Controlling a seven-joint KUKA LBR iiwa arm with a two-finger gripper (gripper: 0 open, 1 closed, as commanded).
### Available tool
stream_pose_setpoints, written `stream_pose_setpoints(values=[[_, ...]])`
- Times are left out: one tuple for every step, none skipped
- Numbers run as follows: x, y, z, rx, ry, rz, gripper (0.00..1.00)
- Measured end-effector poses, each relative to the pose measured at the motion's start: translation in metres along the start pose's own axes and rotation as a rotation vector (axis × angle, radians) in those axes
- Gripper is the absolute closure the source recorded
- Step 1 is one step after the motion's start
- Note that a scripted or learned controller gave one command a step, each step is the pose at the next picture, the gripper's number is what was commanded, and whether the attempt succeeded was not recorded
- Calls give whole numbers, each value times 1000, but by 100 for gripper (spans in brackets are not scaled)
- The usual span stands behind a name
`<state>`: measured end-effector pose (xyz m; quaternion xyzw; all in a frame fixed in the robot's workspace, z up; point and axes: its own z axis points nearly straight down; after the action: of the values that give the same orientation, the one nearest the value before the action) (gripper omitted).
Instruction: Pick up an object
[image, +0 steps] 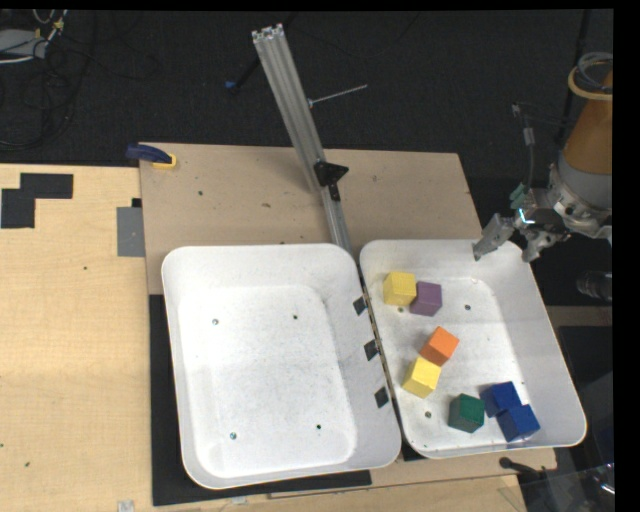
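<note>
The right bin (556, 362) holds several small blocks. A yellow block (400, 288) and a purple block (428, 297) lie side by side near its back left. An orange block (439, 346) and a second yellow block (422, 376) sit mid-bin. A green block (465, 412) and a blue block (510, 408) rest at the front. My gripper (510, 243) hangs over the bin's back right rim, open, with nothing between its fingers, well apart from all the blocks.
The left bin (260, 360) sits beside the right one, with black clips (368, 348) along the shared edge. A slanted aluminium rail (300, 120) rises behind the bins. A blue and yellow item (150, 155) lies at the board's back left corner.
</note>
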<state>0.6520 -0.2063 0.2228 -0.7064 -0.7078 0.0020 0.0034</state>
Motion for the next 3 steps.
stream_pose_setpoints(values=[[1, 1, -3, -4, -2, -4, 0], [5, -1, 61, 0, 0, -6, 0], [1, 4, 108, -1, -1, -7, 0]])
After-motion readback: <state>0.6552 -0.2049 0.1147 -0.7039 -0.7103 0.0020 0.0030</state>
